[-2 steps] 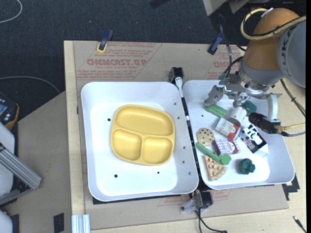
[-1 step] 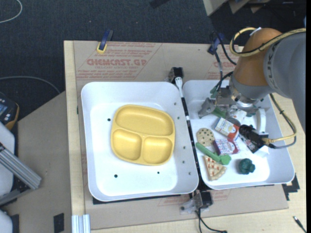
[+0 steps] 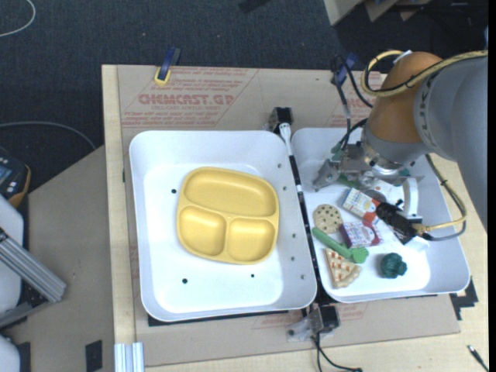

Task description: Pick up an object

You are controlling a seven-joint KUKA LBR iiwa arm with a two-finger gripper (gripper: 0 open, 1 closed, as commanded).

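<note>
The right white bin [image 3: 442, 273] holds several small toy foods. Among them are a round chocolate-chip cookie [image 3: 327, 218], a pizza slice [image 3: 342, 268], a green stick-shaped piece [image 3: 339, 244], a dark green broccoli [image 3: 392, 265], a small white carton [image 3: 358, 201] and a purple and red packet [image 3: 362, 233]. My gripper [image 3: 332, 173] hangs low over the bin's upper left part, just above the cookie and left of the carton. I see nothing held in it. The arm's wrist covers the bin's upper middle.
The left white bin [image 3: 155, 208] holds a yellow divided plate [image 3: 227, 214]. A black clip [image 3: 280, 118] sits at the top of the wall between the bins. Cables run along the right bin's right side [image 3: 438, 225]. Brown board surrounds both bins.
</note>
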